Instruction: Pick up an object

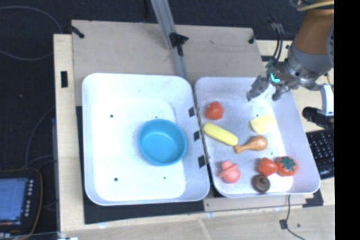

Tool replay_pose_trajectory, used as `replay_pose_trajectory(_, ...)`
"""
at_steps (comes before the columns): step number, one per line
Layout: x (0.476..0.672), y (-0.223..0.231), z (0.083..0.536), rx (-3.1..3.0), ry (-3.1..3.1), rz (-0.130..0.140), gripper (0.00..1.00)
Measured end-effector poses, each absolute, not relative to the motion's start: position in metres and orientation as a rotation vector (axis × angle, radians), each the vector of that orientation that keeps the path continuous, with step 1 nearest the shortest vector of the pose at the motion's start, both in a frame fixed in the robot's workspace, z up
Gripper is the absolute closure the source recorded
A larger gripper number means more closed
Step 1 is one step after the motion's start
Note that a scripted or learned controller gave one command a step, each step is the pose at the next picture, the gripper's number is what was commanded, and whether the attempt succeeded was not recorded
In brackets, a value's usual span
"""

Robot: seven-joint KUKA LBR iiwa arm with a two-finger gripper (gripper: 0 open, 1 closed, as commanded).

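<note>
Pincer hangs open over the right bin's far end, gripping nothing. Toy foods lie nearer; blue bowl sits in left bin.

- My grey arm with its orange band runs off the frame's right edge behind my claw.
- My claw's fingers are too small to read.

left bin open around the blue bowl; right bin crowded toward its front.
</note>
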State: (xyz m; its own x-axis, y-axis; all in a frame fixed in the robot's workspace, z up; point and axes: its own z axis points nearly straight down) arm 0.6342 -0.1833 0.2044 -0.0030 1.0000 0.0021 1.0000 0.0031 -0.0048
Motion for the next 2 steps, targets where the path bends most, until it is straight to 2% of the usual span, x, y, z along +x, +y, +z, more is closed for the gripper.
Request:
replay_pose_trajectory(1, 0.636, -0.183, 0.209, -2.219, -2.227, -0.004, 0.00)
replay_pose_trajectory(2, 0.647, -0.184, 0.159, -2.214, -2.232, 0.005, 0.00)
